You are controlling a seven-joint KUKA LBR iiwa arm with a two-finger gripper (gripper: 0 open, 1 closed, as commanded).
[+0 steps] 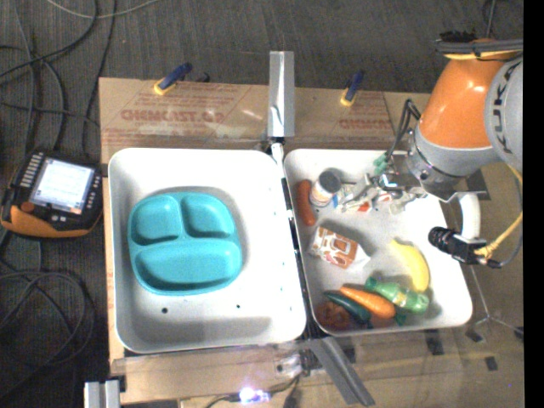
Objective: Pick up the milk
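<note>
A small white carton with orange print, which I take for the milk, lies flat near the middle of the right bin. My gripper hangs low over the bin's back part, above and to the right of the carton and apart from it. A small bottle with a grey cap stands just left of the gripper. The grey and orange arm reaches in from the right and hides the bin's back right corner.
In the right bin lie a reddish sausage by the left wall, a banana, a carrot, a green vegetable and a dark item at the front. The left bin holds a turquoise divided plate.
</note>
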